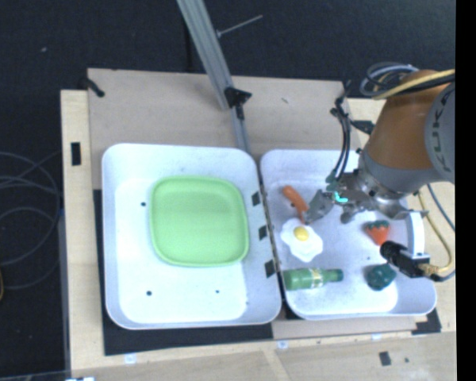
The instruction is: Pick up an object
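We locate the end effector above the right bin, just right of the orange carrot-like piece that lies at the bin's far left. We cannot tell its state from this view, and nothing is seen gripped.

Candidate objects in the right bin:
- Carrot-like piece: small, slender and probably light rigid plastic. We judge a grasp across its narrow width, near mid-length, to be the most secure.
- Fried-egg toy: flat and low against the bin floor, so likely hard to get under; its raised yolk offers little purchase.
- Green bottle: lying on its side near the front wall. It is round, possibly slippery, and may roll; we would grip across the body.
- Dark green item and red-orange item, at the right side: both too small to characterise.

The left bin holds a green plate, wide and flat, which we judge unsuited to a narrow pinch.
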Controlling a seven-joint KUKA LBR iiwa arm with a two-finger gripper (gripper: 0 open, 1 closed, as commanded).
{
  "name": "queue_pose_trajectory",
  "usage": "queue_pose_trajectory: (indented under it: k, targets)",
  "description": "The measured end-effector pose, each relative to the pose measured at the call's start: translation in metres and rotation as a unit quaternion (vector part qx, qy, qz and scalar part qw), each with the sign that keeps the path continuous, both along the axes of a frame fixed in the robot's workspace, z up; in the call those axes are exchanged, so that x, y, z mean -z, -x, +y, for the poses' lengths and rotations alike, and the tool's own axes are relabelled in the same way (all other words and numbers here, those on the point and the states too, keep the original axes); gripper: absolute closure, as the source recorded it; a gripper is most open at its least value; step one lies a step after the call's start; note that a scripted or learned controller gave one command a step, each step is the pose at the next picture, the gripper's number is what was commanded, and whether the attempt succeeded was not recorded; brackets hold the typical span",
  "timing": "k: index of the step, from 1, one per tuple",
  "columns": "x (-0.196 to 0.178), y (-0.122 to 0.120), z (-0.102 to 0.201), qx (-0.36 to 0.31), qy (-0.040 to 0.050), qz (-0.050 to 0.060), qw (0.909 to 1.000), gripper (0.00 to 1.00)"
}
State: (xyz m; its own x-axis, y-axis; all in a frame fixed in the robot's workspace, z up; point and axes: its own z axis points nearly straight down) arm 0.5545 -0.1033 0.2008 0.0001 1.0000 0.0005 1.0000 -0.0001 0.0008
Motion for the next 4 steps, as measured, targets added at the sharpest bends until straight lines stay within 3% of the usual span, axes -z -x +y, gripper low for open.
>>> queue_pose_trajectory:
  k: [1,3,4]
  targets:
    - [0.000,0.000,0.000,0.000,0.0000,0.000,1.0000,0.00]
    - [0.101,0.005,-0.006,0.000,0.0005,0.001,1.0000,0.00]
    - [0.089,0.004,-0.007,0.001,0.0001,-0.001,1.0000,1.00]
